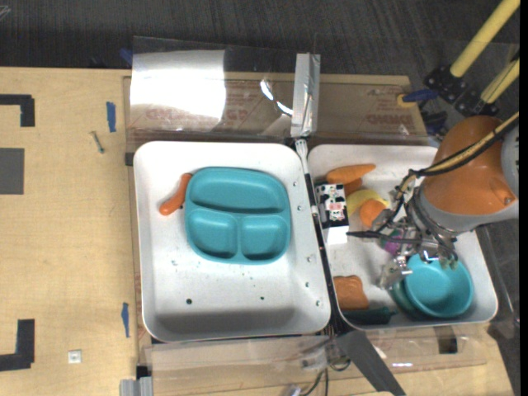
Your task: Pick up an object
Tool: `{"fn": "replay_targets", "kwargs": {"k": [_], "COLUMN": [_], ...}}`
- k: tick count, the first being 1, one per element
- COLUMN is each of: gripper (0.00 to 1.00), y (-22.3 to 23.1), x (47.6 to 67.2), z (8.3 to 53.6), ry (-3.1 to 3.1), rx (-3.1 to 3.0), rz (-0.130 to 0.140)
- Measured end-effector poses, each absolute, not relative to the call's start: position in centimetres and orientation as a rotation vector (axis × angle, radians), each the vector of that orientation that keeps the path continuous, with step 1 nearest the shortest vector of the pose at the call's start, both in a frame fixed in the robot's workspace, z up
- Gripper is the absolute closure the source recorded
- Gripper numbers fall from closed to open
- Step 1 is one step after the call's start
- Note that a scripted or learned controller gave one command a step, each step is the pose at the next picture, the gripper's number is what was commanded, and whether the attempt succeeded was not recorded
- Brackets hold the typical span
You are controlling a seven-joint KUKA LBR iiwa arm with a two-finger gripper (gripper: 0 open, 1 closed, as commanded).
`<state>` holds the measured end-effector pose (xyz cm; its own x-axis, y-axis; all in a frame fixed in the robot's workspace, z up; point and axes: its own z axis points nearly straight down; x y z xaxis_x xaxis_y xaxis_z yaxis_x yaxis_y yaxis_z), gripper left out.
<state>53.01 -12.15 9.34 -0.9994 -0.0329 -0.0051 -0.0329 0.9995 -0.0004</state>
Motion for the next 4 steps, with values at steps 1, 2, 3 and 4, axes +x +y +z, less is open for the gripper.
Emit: {"fn": "replay_targets", "kwargs": {"k": [1, 2, 3, 4], "gripper": [0.0, 0.0, 1.0, 1.0], "y": [-9.1, -11.6, -11.4, -6.4], "x": [62.9, 57.3, 57.7, 58.3], "z": [8.9, 8.9, 10.0, 23.6], "ry": [3.132, 3.131, 3.12, 3.13], "rx": [0.124, 0.079, 0.074, 0.076], "rz": [0.003, -0.001, -0.001, 0.002]}}
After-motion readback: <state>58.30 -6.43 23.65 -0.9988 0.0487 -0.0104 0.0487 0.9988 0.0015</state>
